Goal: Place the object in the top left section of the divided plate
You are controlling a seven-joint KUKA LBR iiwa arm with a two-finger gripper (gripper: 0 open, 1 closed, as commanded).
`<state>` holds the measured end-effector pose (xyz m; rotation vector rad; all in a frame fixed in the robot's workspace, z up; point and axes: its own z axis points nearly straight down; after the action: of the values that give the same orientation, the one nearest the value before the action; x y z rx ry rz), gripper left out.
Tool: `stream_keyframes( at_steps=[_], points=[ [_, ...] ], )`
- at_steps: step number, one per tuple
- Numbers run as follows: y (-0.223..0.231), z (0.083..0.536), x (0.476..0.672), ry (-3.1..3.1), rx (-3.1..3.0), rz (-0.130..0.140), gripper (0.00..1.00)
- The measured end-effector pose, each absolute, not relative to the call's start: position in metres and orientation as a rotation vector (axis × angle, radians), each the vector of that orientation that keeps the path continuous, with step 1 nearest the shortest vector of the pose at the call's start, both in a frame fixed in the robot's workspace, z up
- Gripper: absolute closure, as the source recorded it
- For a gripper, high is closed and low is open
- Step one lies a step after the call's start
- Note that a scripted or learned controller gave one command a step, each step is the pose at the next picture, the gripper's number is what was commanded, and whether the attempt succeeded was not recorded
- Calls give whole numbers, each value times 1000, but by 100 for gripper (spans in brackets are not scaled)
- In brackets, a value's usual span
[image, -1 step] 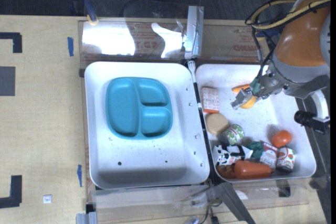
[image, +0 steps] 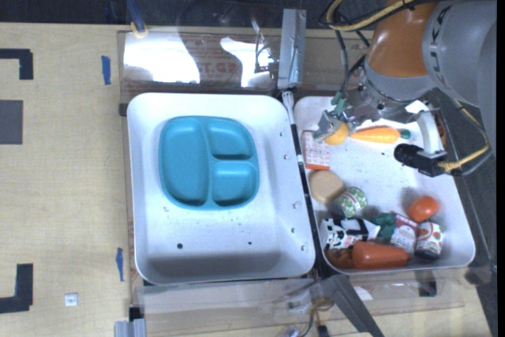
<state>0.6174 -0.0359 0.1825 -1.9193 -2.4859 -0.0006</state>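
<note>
The blue divided plate (image: 208,161) lies in the left white bin (image: 150,233), one large section on its left and two smaller ones on its right. My gripper (image: 338,122) hangs low over the far left corner of the right bin (image: 461,245). A small yellow object (image: 337,136) sits right under its tip, touching or nearly touching it. An orange carrot-like piece (image: 375,135) lies just to the right of that. Whether the yellow object is held is unclear.
The right bin also holds a red-and-white packet (image: 316,155), a tan bun (image: 325,185), a green-and-white ball (image: 353,201), a cow-patterned toy (image: 346,232), a red sausage (image: 379,253), an orange tomato (image: 424,207) and a small can (image: 430,240). A metal divider (image: 291,51) stands behind the bins.
</note>
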Motion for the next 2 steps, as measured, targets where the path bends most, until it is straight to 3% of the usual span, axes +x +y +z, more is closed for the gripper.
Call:
stream_keyframes(
  at_steps=[1,2],
  points=[
    [15,185,667,-2595,-1775,-4,100],
    [84,185,667,-2654,-1687,-6,100]
  ],
)
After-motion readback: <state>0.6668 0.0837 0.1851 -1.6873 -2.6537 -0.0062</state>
